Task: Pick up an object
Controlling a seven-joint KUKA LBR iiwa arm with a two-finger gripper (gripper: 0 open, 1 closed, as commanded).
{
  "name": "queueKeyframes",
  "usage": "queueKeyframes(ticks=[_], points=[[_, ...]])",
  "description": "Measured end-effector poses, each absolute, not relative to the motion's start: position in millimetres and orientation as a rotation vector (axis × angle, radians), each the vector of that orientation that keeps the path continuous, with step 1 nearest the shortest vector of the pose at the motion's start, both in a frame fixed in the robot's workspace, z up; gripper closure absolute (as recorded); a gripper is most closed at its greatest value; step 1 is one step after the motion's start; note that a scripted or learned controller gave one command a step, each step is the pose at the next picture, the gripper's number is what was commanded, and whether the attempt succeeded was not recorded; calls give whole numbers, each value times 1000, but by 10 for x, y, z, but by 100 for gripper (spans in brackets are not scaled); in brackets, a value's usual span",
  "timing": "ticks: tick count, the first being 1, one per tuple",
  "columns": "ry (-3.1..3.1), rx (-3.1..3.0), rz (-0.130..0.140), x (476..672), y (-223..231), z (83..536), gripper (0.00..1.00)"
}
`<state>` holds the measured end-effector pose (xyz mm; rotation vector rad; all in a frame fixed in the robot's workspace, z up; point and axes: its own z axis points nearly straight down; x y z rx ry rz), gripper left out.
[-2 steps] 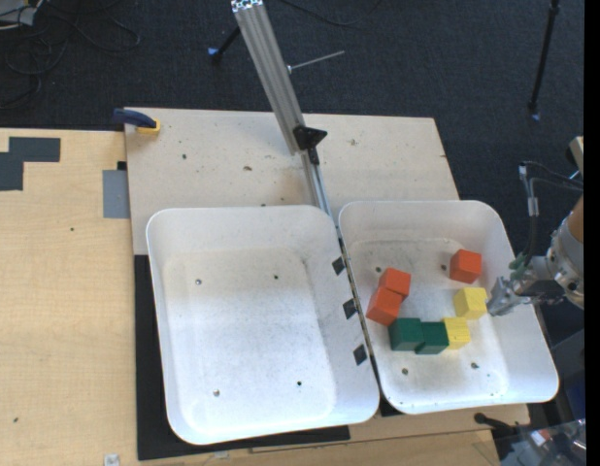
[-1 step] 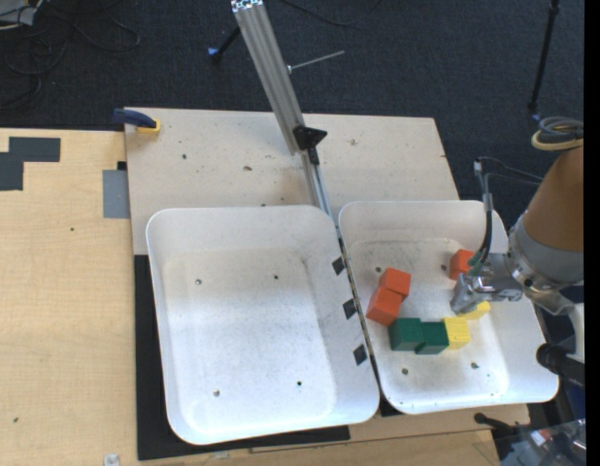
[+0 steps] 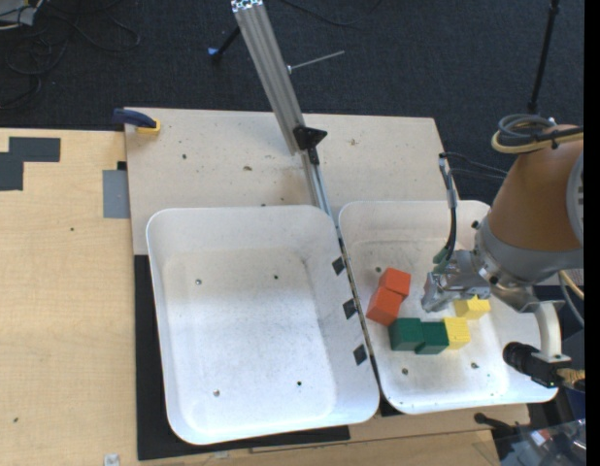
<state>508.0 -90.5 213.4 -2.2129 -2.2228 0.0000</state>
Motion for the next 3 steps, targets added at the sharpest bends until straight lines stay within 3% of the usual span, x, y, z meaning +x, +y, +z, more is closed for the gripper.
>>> queueKeyframes(ticks=[2,3], points=[[-2223,-2213,2,5246,38,2072,100],[-2225,-2217,1,5430,497,2224,100]])
